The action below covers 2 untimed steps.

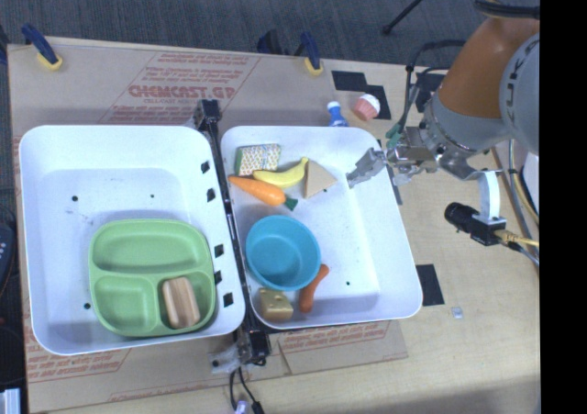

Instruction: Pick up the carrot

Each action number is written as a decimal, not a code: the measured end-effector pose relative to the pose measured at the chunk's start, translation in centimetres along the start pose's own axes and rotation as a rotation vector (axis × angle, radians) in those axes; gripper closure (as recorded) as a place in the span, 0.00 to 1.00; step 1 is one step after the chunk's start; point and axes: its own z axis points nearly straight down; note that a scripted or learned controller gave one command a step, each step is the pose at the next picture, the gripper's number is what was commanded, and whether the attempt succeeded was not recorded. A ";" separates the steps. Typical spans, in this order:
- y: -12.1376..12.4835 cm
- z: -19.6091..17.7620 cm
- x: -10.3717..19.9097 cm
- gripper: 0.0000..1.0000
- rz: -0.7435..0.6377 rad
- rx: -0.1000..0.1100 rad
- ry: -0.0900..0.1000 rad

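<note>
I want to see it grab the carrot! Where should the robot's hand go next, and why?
Probably to the left and a bit down. The gripper hangs over the right bin's upper right part with nothing between its fingers, while the carrot lies further left, just under the banana.

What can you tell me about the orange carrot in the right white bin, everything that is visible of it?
The smooth, plastic-looking orange carrot with a small green end lies flat on the floor of the right shallow white bin, near its left wall. It points left with the thin tip, the green end to the right. The yellow banana lies against its upper side, and the round blue bowl sits just below it. The hand is apart from it, at the bin's right rim.
</note>
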 end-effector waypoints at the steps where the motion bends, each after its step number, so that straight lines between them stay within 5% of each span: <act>1: 5.8 11.0 8.4 0.00 0.070 0.012 0.004; 2: 3.2 15.2 11.4 0.00 -0.044 0.003 0.002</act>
